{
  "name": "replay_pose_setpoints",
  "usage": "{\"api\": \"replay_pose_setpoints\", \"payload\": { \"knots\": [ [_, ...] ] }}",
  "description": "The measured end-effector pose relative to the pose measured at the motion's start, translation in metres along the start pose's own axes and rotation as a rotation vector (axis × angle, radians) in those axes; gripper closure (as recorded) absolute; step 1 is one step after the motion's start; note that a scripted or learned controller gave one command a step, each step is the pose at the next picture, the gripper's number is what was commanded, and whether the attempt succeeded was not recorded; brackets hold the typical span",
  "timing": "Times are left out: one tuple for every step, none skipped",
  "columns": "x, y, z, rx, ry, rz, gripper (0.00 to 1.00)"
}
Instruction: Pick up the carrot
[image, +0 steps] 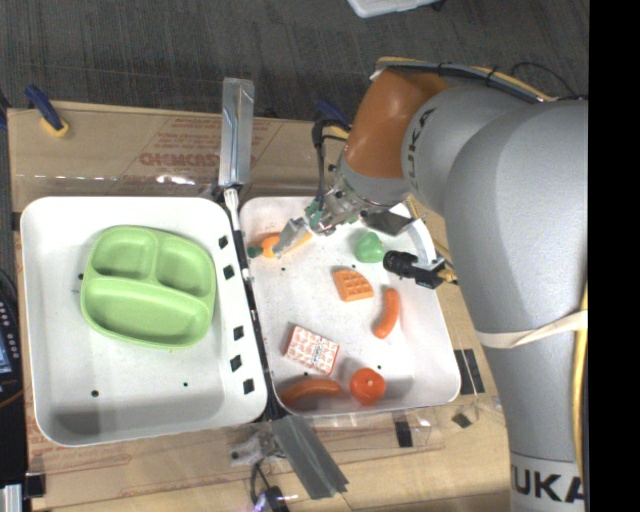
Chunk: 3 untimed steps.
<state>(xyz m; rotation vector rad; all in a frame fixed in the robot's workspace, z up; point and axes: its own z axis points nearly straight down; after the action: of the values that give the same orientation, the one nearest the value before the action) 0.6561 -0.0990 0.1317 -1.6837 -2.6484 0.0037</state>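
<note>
The claw hangs low at the right bin's eleven o'clock corner, its tips right beside the carrot, a small orange piece with a green end lying on the bin floor by the divider. Whether its fingers are spread or closed I cannot tell, and nothing visibly sits between them. By my judgement the approach is done; the grasp and lift remain. The green plate rests in the left bin.
</note>
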Motion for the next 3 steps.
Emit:
{"api": "replay_pose_setpoints", "payload": {
  "knots": [
    [-0.004,-0.002,0.04,0.001,0.001,0.208,0.0],
    [-0.003,-0.001,0.03,0.001,0.001,0.203,1.0],
    [-0.003,-0.001,0.03,0.002,0.001,0.203,0.0]
  ]
}}
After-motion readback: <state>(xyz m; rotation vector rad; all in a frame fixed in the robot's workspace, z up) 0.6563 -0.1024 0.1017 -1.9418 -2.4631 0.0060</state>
